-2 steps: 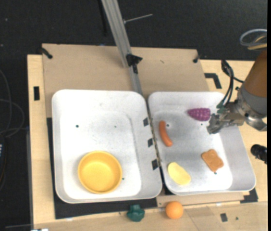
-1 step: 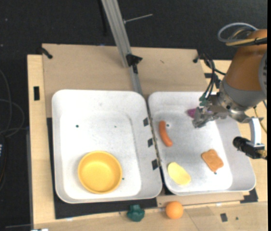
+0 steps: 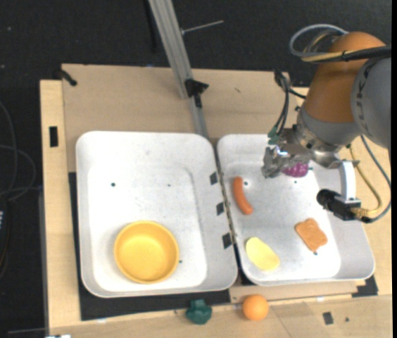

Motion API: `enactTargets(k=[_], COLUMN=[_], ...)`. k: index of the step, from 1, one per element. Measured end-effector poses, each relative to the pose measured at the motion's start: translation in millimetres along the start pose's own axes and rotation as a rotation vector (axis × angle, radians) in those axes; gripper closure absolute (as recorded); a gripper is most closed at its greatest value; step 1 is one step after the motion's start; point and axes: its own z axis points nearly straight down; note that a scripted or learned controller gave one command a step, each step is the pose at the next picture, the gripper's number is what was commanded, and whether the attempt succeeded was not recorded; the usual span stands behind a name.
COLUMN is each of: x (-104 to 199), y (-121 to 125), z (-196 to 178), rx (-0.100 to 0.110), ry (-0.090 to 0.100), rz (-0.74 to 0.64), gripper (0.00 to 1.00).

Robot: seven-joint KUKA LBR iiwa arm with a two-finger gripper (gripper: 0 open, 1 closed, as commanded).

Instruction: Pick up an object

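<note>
Reaching in from the right over the right-hand bin, with the gripper low above the bin's upper part. Fingers too small and shadowed to read: cannot tell whether apart or together. Purple object just beside the gripper, partly hidden under the wrist; whether gripped or merely near, not determinable. Probably the chosen target, judging by the gripper's position directly beside it.

3 further candidates lying loose on the same bin floor: orange sausage-shaped piece near the dividing wall, pale yellow piece at the lower edge, orange-brown block toward the right. All well apart from one another, presumably scattered so that 1 can be taken without disturbing the rest.

Left-hand bin holding 1 yellow bowl in its lower half, upright, opening upward.

Outside the bins, on the bench's front edge: small orange ball and green object, near each other, likely out of play.
</note>
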Motion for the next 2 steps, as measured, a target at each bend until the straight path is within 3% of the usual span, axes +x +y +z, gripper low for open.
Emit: enactTargets(k=[2], x=[90.6], y=[63.8], z=[-19.5], rx=[-0.002], ry=[0.001], rz=[-0.001], gripper=[1.00])
